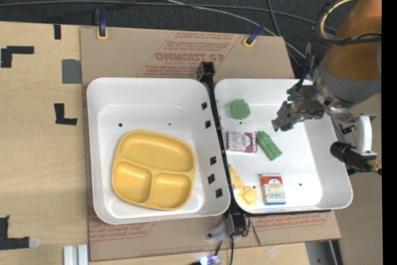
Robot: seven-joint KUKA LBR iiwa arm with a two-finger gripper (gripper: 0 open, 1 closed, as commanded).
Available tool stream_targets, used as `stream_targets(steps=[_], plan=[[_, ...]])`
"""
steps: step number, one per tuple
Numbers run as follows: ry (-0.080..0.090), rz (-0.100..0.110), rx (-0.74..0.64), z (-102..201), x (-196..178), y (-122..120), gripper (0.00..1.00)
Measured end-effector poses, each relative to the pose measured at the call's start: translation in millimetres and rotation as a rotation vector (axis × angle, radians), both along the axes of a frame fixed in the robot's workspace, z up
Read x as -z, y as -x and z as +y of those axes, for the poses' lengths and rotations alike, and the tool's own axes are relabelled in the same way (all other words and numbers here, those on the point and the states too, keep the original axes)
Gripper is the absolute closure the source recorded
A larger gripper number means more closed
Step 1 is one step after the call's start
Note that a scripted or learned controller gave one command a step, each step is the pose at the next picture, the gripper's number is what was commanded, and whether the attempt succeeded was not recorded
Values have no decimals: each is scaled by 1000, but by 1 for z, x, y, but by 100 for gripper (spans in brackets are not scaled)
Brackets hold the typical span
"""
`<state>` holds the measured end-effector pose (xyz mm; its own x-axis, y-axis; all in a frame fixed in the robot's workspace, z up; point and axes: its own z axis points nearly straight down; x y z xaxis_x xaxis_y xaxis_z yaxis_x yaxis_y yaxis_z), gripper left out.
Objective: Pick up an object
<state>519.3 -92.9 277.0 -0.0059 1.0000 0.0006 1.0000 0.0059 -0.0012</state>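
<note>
The task looks not yet done: nothing is seen between the jaws, and all the objects lie in the bins, so the whole pick seems to remain.

On the left half of the surface stands the left bin (99,133). In it lies only one thing, a yellow divided tray (153,169), near the front left corner of this bin, flat, with three compartments that hold nothing.

The right bin (332,195) touches the left one along the black divider. Here are the things which can be picked. A green round object (239,109) lies near the back left corner. In front of it, a small pink and white packet (241,142) lies close to the left wall, and just beside it, to the right, a green long object (269,145) lies at a slant. In the front left corner are yellow pieces (244,189), and just beside them a red and white box (273,188) near the front wall.

The gripper (286,118) hangs over the back middle part of the right bin, above and to the right of the green long object and apart from it. If the jaws are open or closed, I cannot tell; they are dark and small here.
</note>
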Motion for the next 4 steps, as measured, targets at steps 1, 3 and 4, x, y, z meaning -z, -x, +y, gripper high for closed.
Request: stream_targets(steps=[1, 3, 4], plan=[[1, 0, 1, 43, 2, -15, 100], [1, -1, 1, 138, 5, -41, 100], [1, 2, 0, 193, 26, -48, 100]])
